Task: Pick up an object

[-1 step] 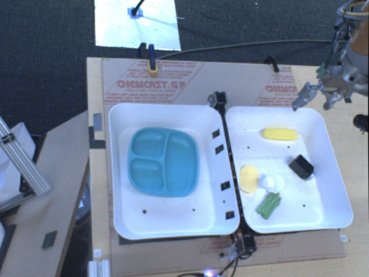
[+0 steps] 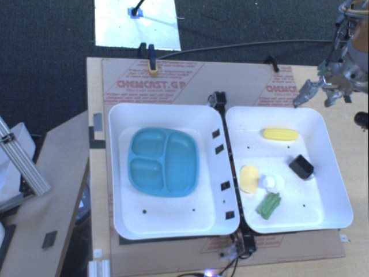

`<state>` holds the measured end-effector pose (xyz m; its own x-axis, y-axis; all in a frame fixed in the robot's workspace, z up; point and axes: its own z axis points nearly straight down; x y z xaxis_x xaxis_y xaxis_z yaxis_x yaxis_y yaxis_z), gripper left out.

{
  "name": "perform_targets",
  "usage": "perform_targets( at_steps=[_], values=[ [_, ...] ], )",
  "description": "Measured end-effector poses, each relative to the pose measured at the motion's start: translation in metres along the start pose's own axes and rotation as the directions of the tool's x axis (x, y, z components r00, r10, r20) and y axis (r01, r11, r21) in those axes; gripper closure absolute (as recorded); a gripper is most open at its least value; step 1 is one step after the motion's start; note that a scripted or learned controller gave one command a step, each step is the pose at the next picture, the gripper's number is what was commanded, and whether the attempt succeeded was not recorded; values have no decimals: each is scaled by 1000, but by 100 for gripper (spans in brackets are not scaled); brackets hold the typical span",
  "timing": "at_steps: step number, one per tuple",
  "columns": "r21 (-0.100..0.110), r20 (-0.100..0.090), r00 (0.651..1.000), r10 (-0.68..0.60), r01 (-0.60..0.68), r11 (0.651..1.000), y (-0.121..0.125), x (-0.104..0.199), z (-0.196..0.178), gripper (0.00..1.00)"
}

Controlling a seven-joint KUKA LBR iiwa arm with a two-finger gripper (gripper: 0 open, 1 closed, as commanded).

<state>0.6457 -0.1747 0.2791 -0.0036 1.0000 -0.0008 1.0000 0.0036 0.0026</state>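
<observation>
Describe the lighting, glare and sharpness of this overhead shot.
Camera view: even, soft lighting with faint shadows beside the corn cob and black block; the white bins are bright, nearly washed out; the pincer at the right edge looks slightly blurred; the blue divided plate is reasonably sharp.

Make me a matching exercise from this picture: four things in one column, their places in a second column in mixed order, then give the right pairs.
Things:
1. blue plate
2. corn cob
3. black block
4. green toy

Places:
A. right bin, near its front edge
B. left bin, in the middle
C. right bin, toward its right side
D. right bin, near its back edge

Pairs: 1-B, 2-D, 3-C, 4-A
</observation>
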Motion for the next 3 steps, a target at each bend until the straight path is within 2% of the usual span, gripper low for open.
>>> perform_targets(
  at_steps=[1, 2, 3],
  values=[
    [5, -1, 1000, -2, 2, 1000, 2, 5, 61, 0],
    [4, -1, 1000, 2, -2, 1000, -8, 6, 113, 0],
    [3, -1, 1000, -1, 1, 1000, -4, 13, 158, 0]
  ],
)
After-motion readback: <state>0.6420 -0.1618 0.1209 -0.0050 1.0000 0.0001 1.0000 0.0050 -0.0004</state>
